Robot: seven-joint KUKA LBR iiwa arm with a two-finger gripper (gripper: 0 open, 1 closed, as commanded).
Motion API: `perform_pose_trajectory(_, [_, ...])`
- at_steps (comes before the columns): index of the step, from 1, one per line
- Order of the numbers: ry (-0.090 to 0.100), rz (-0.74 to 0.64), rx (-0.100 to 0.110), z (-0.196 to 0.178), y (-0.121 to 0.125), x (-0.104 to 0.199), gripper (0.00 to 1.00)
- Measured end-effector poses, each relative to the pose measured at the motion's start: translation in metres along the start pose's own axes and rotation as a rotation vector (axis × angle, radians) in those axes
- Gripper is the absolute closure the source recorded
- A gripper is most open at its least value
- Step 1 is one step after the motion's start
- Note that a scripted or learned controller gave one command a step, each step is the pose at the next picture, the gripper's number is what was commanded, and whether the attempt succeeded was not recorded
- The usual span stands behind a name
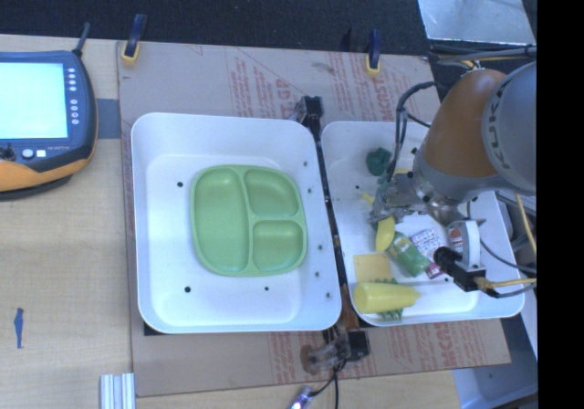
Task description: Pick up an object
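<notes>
The robot's hand, grip state unclear, hovers in the right white bin, just far of a small yellow block.

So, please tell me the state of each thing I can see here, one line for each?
Green divided plate: lying flat in the left bin, compartments bare.
Yellow cylinder: lying on its side near the right bin's front edge.
Dark green object: resting apart near the back.
Claw: low over the right bin.
Handheld screen: lit.
</notes>
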State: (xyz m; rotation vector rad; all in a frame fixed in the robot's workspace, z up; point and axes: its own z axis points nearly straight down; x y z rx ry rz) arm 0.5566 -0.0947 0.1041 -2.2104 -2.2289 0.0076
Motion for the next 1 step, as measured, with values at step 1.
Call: perform_pose_trajectory(1, [0.002, 0.004, -0.004, -0.0891, 0.0784, 0.0603, 1.00])
